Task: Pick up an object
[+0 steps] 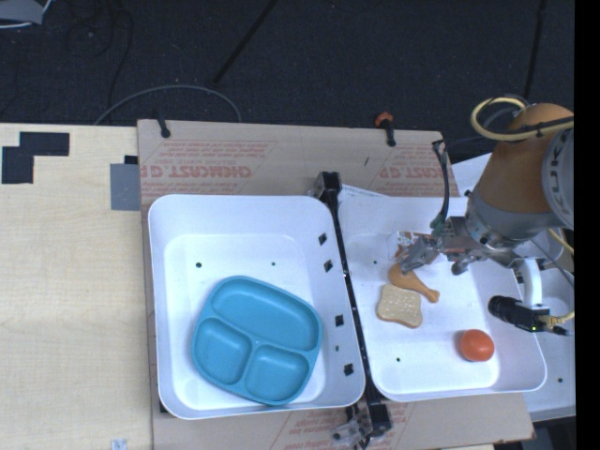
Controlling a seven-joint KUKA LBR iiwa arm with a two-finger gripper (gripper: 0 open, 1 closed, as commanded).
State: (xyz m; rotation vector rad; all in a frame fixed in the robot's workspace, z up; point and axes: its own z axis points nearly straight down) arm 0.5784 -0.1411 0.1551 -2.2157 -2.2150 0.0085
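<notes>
1. Drumstick, a small tan toy piece shaped like a chicken leg, lay in the right bin with its thick end toward the gripper and its thin end pointing to the lower right.
2. Whether the jaws were spread or pressed together could not be told, since the gripper's tip was a small dark and metallic cluster blurred against the white bin floor.
3. That tip sat just above the drumstick's thick end, so close that touching or a small gap could not be distinguished, and nothing was visibly between the fingers.
4. Just below the drumstick lay a toy bread slice, tan with a lighter face, flat on the bin floor and close to the drumstick's underside.
5. Further toward the bin's near right corner sat a red-orange tomato, well apart from the bread slice and the gripper.
6. The arm came in from the right, its orange band and grey wrist above the right bin's far right part, with a yellow cable looped at its top.
7. The left bin stood beside the right one, sharing a dark central divider, and held a blue sectioned plate lying at a tilt in its near half.
8. Both bins rested on a cardboard sheet over the pale wooden bench.
</notes>
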